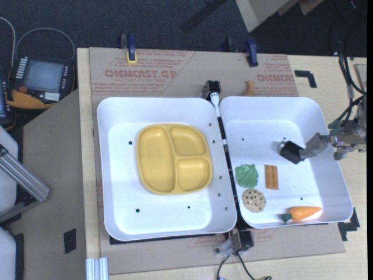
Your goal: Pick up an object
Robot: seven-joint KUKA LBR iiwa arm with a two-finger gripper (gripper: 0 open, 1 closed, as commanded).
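I've got the gripper (289,152) low in the right bin (303,107), cracker (271,177) at its seven o'clock; grip state unclear.

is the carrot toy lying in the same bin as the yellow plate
No, the carrot lies in the right bin; the yellow plate is in the left bin.

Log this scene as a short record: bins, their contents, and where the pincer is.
left bin: yellow divided plate
right bin: lettuce, cracker, cookie, carrot
toy layout: all four lie apart in the near half of the bin
pincer: over the right bin, above the cracker in the view, nothing seen in it
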